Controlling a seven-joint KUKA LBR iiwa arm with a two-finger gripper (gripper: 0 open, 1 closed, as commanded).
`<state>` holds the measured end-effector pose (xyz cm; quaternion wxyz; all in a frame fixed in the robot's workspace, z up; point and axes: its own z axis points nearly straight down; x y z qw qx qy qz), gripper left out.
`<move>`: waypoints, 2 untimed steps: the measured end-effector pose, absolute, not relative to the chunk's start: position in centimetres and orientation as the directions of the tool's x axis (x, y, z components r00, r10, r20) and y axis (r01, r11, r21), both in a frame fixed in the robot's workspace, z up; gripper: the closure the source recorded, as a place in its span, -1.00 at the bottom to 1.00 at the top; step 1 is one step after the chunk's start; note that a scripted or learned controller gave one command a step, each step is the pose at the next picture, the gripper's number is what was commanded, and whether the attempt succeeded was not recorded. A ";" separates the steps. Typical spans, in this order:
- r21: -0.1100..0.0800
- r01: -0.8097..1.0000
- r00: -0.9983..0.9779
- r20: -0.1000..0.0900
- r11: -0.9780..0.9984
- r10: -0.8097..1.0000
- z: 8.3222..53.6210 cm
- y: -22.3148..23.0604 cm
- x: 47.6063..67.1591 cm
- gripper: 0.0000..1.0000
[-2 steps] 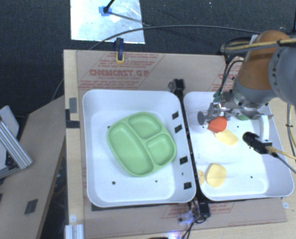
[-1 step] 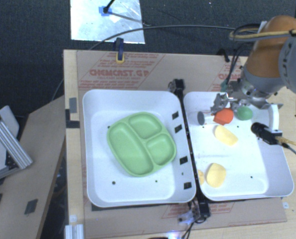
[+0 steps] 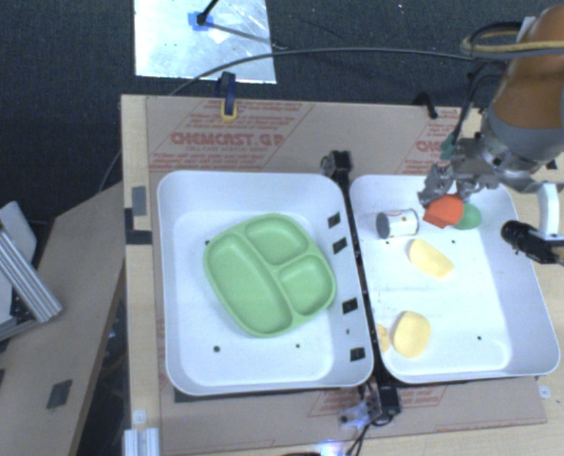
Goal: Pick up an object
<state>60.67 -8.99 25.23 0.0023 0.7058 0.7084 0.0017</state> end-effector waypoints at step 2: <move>0.001 1.000 -0.009 0.001 0.009 1.000 23.5 1.3 62.6 1.00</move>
